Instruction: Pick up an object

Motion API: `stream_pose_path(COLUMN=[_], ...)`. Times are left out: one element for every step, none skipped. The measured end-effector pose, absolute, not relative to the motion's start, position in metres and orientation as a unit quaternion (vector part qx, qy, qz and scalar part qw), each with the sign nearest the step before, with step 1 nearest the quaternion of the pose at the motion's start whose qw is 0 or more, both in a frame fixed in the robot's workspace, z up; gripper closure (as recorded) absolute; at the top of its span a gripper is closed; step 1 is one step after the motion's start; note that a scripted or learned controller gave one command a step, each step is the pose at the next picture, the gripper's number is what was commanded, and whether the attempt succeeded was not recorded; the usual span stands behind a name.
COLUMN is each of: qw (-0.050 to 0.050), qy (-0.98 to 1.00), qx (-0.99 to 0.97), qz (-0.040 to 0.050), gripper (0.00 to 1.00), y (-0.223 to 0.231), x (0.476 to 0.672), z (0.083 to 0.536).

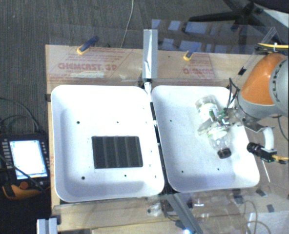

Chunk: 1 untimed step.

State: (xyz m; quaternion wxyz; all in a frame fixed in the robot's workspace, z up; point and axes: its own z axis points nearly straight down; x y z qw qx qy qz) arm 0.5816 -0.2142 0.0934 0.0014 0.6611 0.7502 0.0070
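Orange-banded arm [261, 89] lowers its hand [217, 123] over the right bin [183, 150] (grip unreadable).

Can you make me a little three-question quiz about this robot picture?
1. True or false: the dark ribbed rectangular mat lies in the left bin.
2. Which bin is the pincer over? A) left bin B) right bin C) neither
3. Fill in: the band on the arm above the wrist is coloured ____.

Key: 1 true. 2 B; the pincer hangs over the right bin, near a small black object. 3 orange.
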Motion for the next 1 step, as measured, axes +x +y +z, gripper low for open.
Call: stream_pose_path(qw=[0.001], qy=[0.751], qx=[0.66], qz=[0.0078], gripper=[1.0], y=[-0.2119], x=[0.5824], z=[0.1024])
